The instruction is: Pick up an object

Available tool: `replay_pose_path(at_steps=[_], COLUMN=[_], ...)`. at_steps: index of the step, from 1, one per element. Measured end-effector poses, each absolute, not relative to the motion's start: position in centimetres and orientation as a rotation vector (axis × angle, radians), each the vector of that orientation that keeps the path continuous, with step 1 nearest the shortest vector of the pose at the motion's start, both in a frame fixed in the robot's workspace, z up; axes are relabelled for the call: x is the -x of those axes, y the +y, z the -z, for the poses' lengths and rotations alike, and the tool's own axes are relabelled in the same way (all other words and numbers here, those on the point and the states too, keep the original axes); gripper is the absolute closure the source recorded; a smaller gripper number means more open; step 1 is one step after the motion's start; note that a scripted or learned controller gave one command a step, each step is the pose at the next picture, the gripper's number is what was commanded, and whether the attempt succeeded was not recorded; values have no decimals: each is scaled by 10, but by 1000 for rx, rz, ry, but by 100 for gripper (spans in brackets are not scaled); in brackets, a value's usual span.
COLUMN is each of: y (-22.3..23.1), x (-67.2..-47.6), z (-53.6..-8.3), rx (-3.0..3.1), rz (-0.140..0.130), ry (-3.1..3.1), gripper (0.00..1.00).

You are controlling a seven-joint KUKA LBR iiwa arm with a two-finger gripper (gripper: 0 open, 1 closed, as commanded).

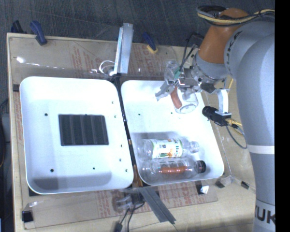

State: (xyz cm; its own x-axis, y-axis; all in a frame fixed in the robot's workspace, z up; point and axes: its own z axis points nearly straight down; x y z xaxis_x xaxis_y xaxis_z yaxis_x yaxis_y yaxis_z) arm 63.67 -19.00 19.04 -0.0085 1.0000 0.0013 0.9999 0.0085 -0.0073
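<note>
Bottles lie in the near part of the right bin (135,129): a clear one with a green and white label (168,149), and just beside it, toward the bin's front wall, a second clear bottle with a dark cap (173,168). Both rest on their sides, roughly parallel, close enough that they may be touching.

Up at the far end of the same bin the pincer (176,88) hangs over the floor, well apart from the two bottles. Something small, clear with a reddish part (181,100), sits right at its tip, but whether that thing is between the fingers, or merely below them, I cannot tell, and I cannot tell how the fingers stand either.

For a good pick, my judgement is that the labelled bottle is the better target, since it has more free floor on its far side. Fingers should straddle the body across its short width, at the middle of the label, not near the neck, where a smooth round bottle would likely roll or squirt out. Its neighbour leaves little gap for a finger, so a slight push apart may be needed.

The left bin (34,129) carries a dark ribbed panel (83,129).
</note>
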Motion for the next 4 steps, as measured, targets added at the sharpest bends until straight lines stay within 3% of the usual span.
replay_pose_path(at_steps=[1,2,3,4], y=[-207,-208,-208,-173], x=[-658,-614,-614,-631], z=[-174,-90,-100,-190], rx=[2093,1994,1988,1992], rz=[-2,-4,-6,-2], ry=[-2342,-2421,-2424,-2427], gripper=[0,0,100,100])
